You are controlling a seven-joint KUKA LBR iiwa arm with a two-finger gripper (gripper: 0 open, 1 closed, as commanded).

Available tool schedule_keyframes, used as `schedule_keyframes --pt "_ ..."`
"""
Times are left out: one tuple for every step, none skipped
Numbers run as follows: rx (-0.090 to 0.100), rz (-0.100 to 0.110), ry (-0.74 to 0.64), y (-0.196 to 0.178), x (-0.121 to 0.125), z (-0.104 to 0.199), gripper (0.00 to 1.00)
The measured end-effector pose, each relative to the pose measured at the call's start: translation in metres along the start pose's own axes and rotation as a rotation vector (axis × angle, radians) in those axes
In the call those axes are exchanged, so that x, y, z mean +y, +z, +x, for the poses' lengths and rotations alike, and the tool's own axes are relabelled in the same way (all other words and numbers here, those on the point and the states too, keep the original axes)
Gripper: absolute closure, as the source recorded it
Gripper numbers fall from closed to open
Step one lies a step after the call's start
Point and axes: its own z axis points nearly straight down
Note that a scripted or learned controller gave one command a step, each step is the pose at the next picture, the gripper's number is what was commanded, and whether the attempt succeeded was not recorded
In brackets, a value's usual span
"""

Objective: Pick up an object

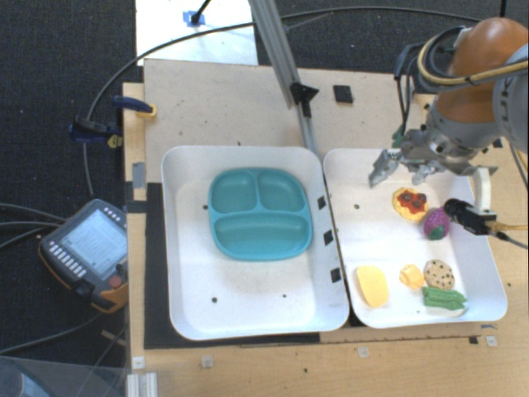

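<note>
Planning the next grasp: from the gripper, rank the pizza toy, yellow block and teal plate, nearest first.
From the gripper:
1. Small round pizza toy, right bin, just below it.
2. Flat yellow block, right bin's front.
3. Teal divided plate, left bin.

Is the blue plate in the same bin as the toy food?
No, the blue plate lies in the left bin, while the toy food pieces lie in the right bin.

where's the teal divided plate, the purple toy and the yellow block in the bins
teal divided plate [260, 216], camera view, on the ridge between its compartments
purple toy [436, 224], camera view, on the middle of its body
yellow block [372, 287], camera view, on the middle of its top face
</note>
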Motion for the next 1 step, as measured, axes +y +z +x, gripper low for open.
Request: schedule_keyframes --pt "0.000 -0.001 0.000 0.0589 -0.0035 -0.0063 0.00"
